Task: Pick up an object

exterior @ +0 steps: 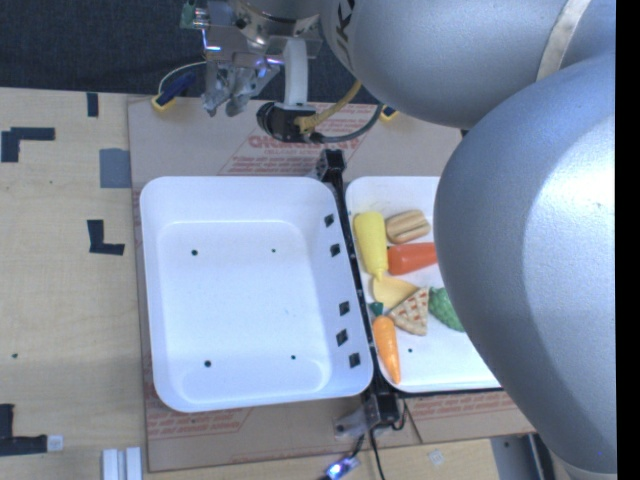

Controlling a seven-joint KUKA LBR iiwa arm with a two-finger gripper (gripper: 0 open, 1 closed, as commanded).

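I see nothing picked yet: my hand hangs high beyond the left bin, its grip state I cannot tell, while the corn, carrot and other toy foods lie in the right bin

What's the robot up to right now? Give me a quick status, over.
Pincer up beyond the bins, holding nothing visible. Toy food lies in right bin, untouched. Arm overhangs that bin.

Glossy white plastic bins sit on matt cardboard beneath a smooth grey arm.
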